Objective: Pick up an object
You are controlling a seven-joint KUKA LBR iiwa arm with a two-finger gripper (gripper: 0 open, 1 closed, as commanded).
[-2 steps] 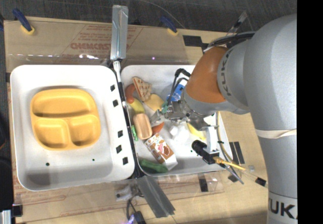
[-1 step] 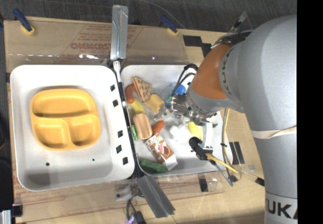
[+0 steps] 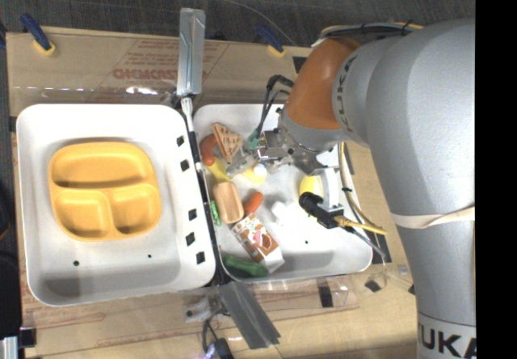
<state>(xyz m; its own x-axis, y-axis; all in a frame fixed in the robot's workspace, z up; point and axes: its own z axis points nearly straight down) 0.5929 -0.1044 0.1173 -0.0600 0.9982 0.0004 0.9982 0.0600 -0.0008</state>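
Toy food pile point(image 3: 234, 187) sits along the left side of the right bin point(image 3: 339, 256), w/ the tool point(image 3: 260, 149) low over the pizza slice point(image 3: 227, 141); can't tell its opening, so come straight down on one item, clear of neighbours.

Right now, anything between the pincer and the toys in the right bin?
Nothing visible. The pincer is already down in the right bin, beside the pizza slice and above the hot dog. The arm's bulk hides that bin's right part.
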